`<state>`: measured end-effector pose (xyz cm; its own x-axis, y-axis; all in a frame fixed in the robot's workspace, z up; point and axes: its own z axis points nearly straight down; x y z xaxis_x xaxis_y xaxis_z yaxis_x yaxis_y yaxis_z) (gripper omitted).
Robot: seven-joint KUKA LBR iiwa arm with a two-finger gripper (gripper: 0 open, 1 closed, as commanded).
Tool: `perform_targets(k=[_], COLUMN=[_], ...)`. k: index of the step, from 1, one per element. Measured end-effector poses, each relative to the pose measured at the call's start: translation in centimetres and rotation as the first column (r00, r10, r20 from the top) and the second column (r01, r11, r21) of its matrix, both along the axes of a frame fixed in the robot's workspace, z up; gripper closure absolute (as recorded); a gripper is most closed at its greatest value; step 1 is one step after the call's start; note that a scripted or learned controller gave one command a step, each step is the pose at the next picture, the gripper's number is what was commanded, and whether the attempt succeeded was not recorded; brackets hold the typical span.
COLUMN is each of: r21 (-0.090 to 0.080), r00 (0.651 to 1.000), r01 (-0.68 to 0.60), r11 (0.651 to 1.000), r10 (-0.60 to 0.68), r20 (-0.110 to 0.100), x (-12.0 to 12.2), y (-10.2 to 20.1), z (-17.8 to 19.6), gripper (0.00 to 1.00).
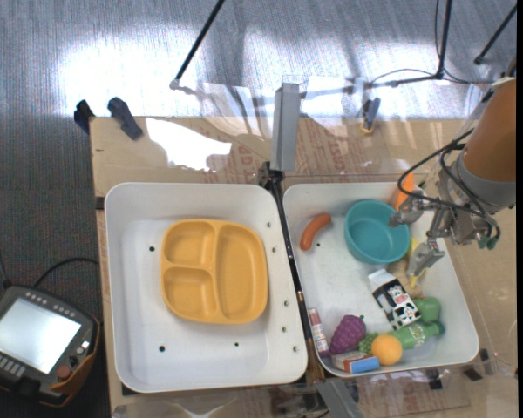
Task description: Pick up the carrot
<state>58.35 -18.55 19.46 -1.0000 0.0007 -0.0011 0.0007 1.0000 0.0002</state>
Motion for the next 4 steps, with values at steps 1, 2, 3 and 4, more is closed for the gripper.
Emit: perform_targets(k=[1, 2, 3, 4], r21=[0.002, -0.005, -0.013, 0.005], r00=[0.992, 0.904, 0.907, 0.828], r01=[0.13, 0.427, 0.417, 0.561], r11=[0.992, 0.904, 0.909, 0.828], r10=[-0.13, -0.427, -0.417, -0.561], r20=[-0.005, -0.026, -0.058, 0.016], x=[3.4, 4.0, 3.4, 3.8], y=[-2.2, -2.7, -2.4, -2.7], z=[-11.0, -10.9, -10.5, 6.4], gripper=[0.0, 0.0, 1.0, 1.0])
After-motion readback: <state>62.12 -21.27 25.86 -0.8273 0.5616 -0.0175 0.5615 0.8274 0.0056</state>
